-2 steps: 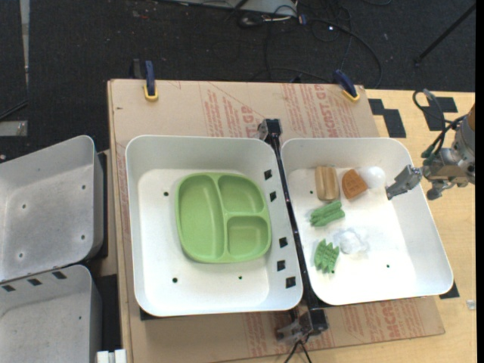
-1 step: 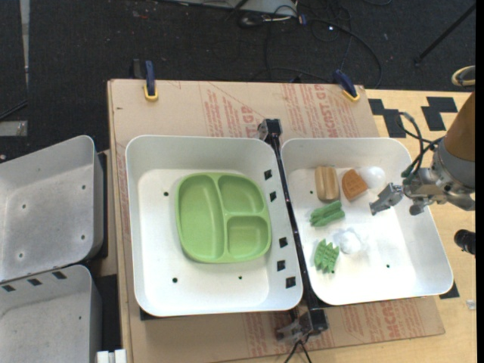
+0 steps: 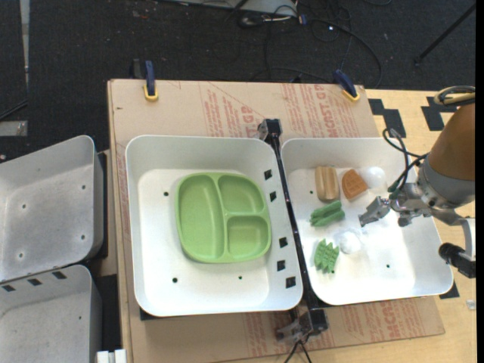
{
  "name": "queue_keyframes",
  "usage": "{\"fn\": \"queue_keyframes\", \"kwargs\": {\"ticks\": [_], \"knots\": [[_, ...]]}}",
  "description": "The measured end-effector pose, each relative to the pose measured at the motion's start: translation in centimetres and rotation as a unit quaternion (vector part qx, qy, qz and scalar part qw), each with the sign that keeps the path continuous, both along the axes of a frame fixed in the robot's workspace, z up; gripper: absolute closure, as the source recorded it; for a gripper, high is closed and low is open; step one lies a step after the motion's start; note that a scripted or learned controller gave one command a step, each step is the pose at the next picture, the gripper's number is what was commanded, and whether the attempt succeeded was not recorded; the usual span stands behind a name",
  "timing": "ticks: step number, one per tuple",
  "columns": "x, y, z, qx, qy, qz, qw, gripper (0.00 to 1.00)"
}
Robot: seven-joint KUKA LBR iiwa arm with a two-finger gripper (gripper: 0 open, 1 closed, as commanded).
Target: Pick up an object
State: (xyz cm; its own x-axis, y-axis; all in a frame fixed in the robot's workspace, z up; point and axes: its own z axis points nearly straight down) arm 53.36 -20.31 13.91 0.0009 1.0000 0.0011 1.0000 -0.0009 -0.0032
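The right bin (image 3: 393, 278) holds a tan wooden block (image 3: 327, 182), an orange piece (image 3: 353, 184), a white ball-like object (image 3: 375, 177), two green toy pieces (image 3: 327, 215) (image 3: 327, 255) and a small clear-white object (image 3: 349, 241). My gripper (image 3: 376, 211) reaches in from the right, low over the bin, just right of the upper green piece and above the clear-white object. Nothing shows between its fingers.
The left bin (image 3: 151, 278) holds a green divided plate (image 3: 224, 217). A black divider strip (image 3: 286, 218) runs between the bins. Grey trays (image 3: 45, 203) lie off the bench at left. Blue-yellow clamps (image 3: 150, 80) (image 3: 348, 85) hold the board's far edge.
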Motion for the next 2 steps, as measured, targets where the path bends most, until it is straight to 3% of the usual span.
{"fn": "queue_keyframes", "kwargs": {"ticks": [1, 2], "knots": [[-0.1, 0.1, -5.0, 0.0001, 0.0, 0.0, 1.0, 0.0], [0.0, 0.0, -3.7, -0.0007, -0.002, 0.0, 1.0, 1.0]]}}
